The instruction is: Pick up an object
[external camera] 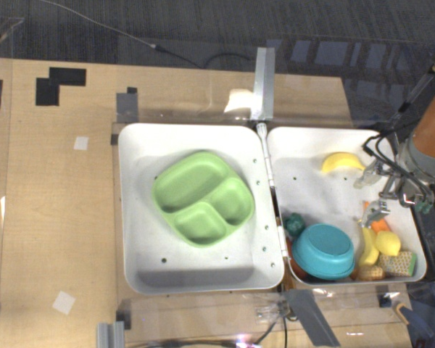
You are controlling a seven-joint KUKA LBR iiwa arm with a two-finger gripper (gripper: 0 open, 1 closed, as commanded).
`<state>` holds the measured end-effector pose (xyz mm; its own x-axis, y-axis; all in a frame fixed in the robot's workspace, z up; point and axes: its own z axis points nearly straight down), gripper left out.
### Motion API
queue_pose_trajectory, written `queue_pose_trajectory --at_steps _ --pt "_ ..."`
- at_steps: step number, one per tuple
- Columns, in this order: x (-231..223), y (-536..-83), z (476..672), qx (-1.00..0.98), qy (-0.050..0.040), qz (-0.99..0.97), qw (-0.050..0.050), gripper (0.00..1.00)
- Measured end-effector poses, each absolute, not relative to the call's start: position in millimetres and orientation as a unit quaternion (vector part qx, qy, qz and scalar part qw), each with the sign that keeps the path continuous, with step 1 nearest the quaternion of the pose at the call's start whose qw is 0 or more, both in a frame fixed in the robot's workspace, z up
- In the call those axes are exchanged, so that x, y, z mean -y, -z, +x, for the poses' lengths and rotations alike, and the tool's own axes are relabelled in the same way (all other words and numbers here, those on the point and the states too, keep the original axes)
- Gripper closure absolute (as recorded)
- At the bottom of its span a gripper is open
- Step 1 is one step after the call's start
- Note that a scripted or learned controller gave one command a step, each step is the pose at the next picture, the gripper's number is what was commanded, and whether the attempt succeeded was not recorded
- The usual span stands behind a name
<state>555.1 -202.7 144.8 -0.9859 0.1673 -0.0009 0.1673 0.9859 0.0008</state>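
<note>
fingers of the two-finger gripper (378,210) are too small and cluttered to read, so i cannot tell how far apart they stand or whether anything is between them; the metal tips hang over the right side of the right shallow white plastic bin (304,162), just above an orange carrot-like piece (380,225). nearest the camera in that bin lie a smooth teal plastic bowl (325,250), rim up, with a brown rounded thing partly under it, and beside it a glossy yellow lemon-shaped toy (388,243), a slim yellow banana-like piece (367,246) and a knobbly corn-textured piece (400,264). a dark green lumpy toy (293,224) sits by the bin's left wall. farther back, a curved yellow plastic banana (342,162) lies alone on the bare white floor. the left white bin (141,267) holds a matte light green three-compartment tray (202,197), tilted diagonally. the grey arm with its orange band (432,133) enters from the right, wrist angled down and leftward, black cables looping beside it.
</note>
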Motion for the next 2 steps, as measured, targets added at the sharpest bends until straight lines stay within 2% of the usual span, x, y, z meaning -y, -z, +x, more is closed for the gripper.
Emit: queue_pose_trajectory --at_steps 1,2 --pt "206 -90 535.1 -0.998 0.0015 0.060 0.007 0.00" --pt "205 -105 540.6 -0.998 0.0037 0.056 0.016 1.00"
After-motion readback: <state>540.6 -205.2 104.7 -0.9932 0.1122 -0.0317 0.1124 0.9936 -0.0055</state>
